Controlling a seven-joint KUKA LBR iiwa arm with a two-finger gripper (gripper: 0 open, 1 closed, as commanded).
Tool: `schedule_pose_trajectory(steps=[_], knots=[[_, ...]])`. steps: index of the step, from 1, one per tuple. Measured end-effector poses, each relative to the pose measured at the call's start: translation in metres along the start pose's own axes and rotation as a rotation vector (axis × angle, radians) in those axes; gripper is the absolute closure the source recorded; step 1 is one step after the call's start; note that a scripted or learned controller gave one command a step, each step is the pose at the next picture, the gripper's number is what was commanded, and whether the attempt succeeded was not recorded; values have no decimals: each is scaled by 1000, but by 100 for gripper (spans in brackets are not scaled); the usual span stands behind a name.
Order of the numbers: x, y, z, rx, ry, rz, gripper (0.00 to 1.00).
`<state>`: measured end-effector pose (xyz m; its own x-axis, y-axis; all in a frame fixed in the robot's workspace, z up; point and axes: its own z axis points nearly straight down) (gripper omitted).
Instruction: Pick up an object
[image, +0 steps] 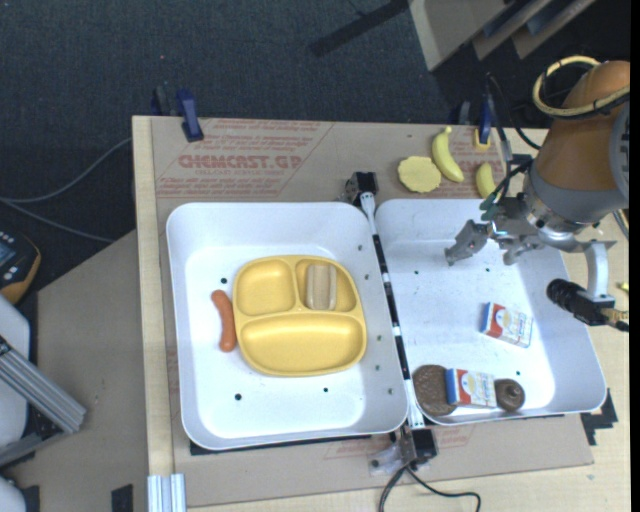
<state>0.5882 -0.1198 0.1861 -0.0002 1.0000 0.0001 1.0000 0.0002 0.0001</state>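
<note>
My gripper (492, 249) hangs over the far part of the right bin (430, 300), its two fingers spread open with nothing between them. Nearer the front of that bin lies a small white, blue and orange carton (503, 324). At the bin's front edge a second carton (468, 387) rests between a brown round cookie (432, 388) and a dark donut (511, 395). All of these sit well in front of the gripper, apart from it.
The left bin (200, 250) holds a yellow divided plate (298, 340) with a tan bun (320, 285) in one compartment, and an orange sausage (225, 320) beside it. Behind the right bin, on the bench, lie a banana (450, 155) and a yellow disc (420, 174).
</note>
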Motion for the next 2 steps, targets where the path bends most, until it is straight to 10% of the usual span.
schedule_pose_trajectory(steps=[1, 2], knots=[[-40, 81, 39, -6, -3, -2, 0], [-66, 24, 105, 8, 1, 4, 0]])
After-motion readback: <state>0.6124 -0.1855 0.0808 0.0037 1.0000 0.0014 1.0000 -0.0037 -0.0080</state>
